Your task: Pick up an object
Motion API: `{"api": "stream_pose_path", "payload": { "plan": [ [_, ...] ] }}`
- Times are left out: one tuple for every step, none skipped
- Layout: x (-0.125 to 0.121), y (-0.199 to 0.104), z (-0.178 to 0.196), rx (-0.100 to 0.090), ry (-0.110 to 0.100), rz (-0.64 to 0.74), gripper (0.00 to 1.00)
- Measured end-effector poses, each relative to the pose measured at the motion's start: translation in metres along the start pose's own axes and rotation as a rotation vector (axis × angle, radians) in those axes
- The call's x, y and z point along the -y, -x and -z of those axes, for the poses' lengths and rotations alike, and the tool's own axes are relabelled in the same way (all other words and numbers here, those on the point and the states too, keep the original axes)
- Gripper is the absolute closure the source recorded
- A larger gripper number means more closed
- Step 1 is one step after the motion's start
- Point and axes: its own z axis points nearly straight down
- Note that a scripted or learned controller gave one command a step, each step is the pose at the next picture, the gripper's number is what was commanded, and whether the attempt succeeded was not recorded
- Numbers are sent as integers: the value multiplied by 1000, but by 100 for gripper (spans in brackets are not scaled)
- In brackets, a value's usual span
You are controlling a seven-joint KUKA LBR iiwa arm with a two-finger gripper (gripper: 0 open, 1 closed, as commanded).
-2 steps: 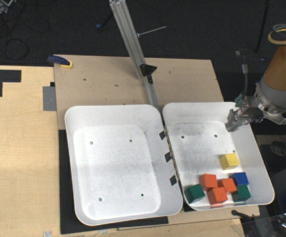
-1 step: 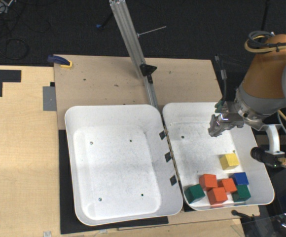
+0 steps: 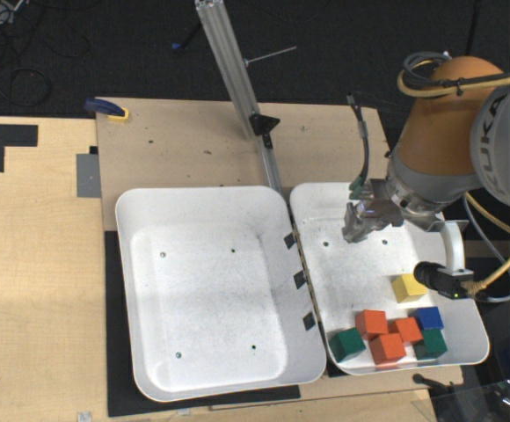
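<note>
At the frame's right, the arm (image 3: 448,139) has a rounded orange band above a grey wrist. Tan cables loop over it. The small gripper (image 3: 360,221) is dull grey metal.

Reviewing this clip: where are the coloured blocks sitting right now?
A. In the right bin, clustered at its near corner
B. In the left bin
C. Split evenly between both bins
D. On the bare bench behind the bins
A: the coloured blocks all lie in the right bin, bunched toward its near corner, below the gripper.
</note>
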Motion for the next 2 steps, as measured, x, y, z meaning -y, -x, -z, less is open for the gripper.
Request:
{"api": "stream_pose_path", "payload": {
  "plan": [
    [13, -47, -4, 1, -2, -2, 100],
    [15, -89, -11, 1, -3, -2, 100]
  ]
}}
